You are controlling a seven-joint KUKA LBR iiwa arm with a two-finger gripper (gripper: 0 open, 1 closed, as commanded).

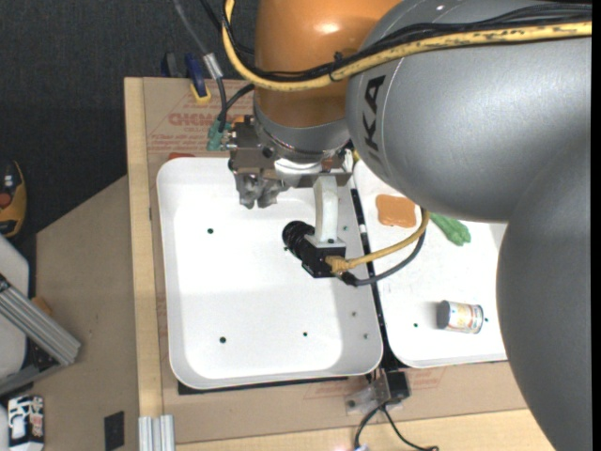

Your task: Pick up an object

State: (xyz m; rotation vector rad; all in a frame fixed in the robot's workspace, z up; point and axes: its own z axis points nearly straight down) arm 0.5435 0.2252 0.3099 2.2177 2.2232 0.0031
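Observation:
My gripper (258, 194) hangs over the far part of the left bin (244, 346), under the orange band of the arm. Nothing shows beneath it or in its grasp. In the right bin (423, 350) lie three objects. An orange flat piece (395, 210) sits near the divider, partly under the arm. A green item (451, 229) pokes out from under the arm beside it. A small cylindrical can (460, 317) with a white end lies on its side nearer the front.
A black fitting with a yellow cable (310, 250) hangs from the wrist over the left bin's middle. The big grey arm (470, 111) covers the far half of the right bin. A brown board (141, 252) borders the bins.

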